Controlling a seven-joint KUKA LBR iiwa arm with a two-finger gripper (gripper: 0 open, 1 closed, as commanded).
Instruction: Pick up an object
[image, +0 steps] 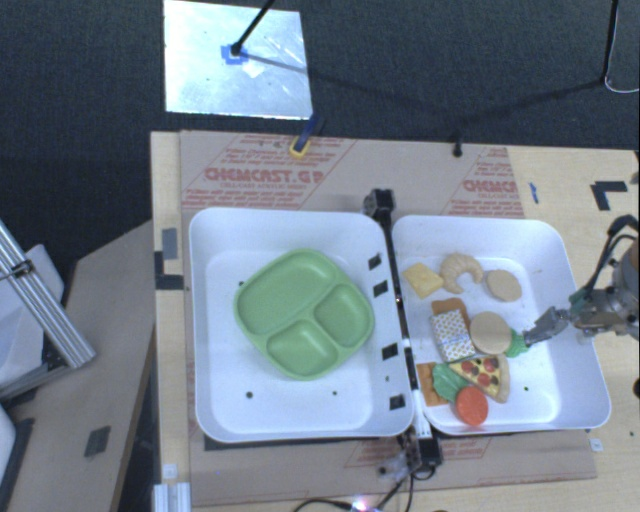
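Gripper at the crowded right bin, nothing visibly between its fingers.

Camera view: the gripper reaches in low over the right bin; I cannot tell how its fingers stand. Its tip sits just beside a green piece and a round tan disc, with the pizza slice near. Packed this tightly, a close could nudge neighbours or slip off the flat disc.

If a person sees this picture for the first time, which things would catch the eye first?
Probably the green divided plate, alone in the left bin. Next, the cluster of toy food in the right bin, such as the pizza slice and croissant, with the gripper at its right edge.
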